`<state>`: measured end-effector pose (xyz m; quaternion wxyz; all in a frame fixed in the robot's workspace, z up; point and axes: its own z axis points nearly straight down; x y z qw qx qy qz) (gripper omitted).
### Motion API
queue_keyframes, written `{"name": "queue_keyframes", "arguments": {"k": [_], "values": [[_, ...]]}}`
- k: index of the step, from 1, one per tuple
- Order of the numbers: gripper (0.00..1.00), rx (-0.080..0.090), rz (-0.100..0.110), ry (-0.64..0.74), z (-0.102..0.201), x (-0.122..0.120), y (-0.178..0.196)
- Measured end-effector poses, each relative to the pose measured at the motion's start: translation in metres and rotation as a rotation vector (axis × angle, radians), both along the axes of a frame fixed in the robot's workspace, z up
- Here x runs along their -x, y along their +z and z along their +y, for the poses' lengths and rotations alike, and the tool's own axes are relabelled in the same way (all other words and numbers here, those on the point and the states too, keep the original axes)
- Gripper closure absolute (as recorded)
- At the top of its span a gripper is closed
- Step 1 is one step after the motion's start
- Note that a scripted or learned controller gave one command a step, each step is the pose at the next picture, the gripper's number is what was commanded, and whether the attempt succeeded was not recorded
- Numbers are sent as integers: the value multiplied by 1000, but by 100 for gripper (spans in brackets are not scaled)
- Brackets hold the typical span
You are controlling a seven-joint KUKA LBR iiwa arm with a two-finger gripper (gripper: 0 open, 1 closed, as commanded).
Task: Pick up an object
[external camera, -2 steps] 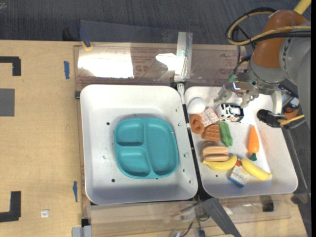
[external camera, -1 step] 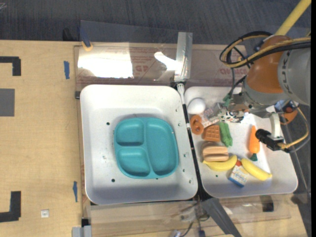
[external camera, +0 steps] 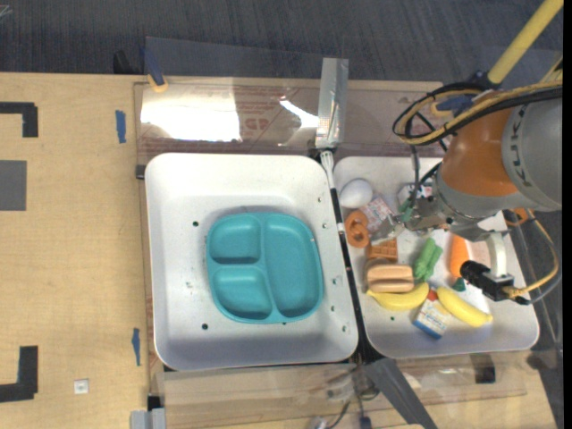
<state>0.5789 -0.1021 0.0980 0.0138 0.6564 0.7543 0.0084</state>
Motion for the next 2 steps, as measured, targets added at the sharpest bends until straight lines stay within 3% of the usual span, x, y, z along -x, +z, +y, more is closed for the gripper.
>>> {"name": "queue_keyframes", "arguments": {"k": [1,2], "values": [[100,-5,-1,2,3,-1,10],[0,-5,1,2,3,0,9]]}}
